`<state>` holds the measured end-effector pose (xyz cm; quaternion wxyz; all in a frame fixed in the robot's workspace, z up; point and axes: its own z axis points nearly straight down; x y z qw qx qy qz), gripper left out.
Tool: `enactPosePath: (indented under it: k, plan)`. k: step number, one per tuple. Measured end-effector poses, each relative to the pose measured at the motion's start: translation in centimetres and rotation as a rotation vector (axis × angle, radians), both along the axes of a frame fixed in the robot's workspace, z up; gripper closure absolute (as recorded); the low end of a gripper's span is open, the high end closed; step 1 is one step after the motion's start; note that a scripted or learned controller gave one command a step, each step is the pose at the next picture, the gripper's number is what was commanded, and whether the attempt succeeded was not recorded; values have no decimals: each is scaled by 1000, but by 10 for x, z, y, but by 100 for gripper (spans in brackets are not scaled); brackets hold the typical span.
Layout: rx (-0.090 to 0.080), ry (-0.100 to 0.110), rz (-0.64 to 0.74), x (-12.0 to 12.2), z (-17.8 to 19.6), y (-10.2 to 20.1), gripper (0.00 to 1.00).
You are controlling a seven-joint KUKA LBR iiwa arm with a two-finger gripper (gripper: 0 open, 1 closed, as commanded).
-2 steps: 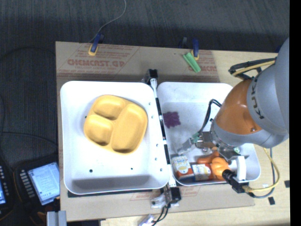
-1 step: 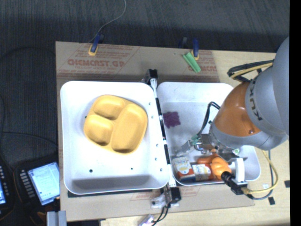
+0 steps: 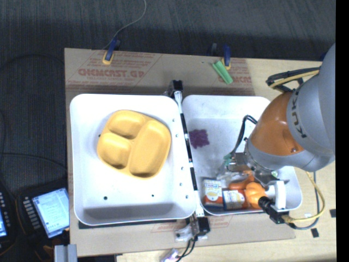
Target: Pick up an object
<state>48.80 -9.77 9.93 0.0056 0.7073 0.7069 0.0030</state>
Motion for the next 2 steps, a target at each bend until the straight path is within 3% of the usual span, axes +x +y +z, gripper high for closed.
enactPosePath:
  k: [1, 2]
  plan:
    - [0, 0, 0, 0, 0, 0, 0]
    - [0, 4, 0, -2, -11, 0, 0]
